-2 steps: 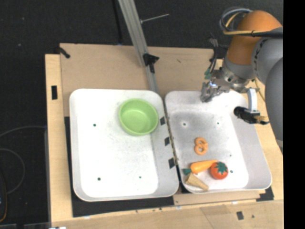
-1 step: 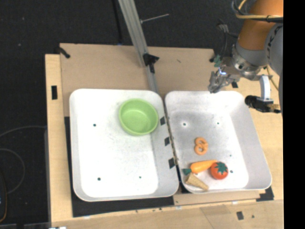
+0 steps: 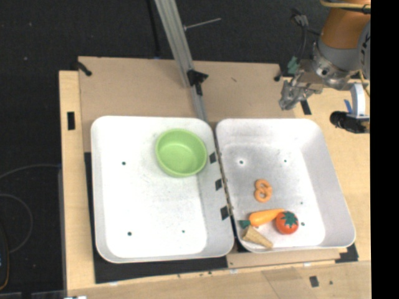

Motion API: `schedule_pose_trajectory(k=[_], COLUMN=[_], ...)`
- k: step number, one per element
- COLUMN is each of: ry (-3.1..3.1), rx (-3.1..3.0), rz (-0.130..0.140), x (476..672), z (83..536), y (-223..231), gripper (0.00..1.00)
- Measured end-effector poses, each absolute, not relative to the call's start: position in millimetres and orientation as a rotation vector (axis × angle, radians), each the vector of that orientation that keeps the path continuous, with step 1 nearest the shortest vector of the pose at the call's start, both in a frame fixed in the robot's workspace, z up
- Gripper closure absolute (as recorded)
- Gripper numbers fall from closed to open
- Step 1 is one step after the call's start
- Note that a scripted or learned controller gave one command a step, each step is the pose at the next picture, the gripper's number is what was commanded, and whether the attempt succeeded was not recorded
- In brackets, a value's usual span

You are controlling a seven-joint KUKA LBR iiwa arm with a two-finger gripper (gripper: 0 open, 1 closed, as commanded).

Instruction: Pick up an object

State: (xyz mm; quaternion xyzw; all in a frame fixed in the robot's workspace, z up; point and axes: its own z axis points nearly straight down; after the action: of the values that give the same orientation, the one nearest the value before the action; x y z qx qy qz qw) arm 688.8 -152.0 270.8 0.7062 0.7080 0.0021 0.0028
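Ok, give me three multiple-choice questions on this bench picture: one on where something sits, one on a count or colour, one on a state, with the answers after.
1. Where is the green bowl?
A. In the left bin, towards its far right corner
B. In the right bin, beside the tomato
C. On the bare bench in front of the bins

2. How many items lie in the right bin?
A. One
B. Four
C. Seven

3. How does the bowl sit?
A. Upside down
B. On its side
C. Upright, opening upward

Answers:
1. A: it sits inside the left bin, close to the divide between the bins.
2. B: a pretzel, a carrot, a tomato and a cone-like piece.
3. C: its hollow inside faces the camera.
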Motion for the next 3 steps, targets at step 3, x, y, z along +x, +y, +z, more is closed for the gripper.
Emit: schedule_pose_trajectory(k=[3], ry=[2.228], rx=[2.216], rz=[-0.001], x=[600.0], z=[236], y=[-30], gripper=[1.00])
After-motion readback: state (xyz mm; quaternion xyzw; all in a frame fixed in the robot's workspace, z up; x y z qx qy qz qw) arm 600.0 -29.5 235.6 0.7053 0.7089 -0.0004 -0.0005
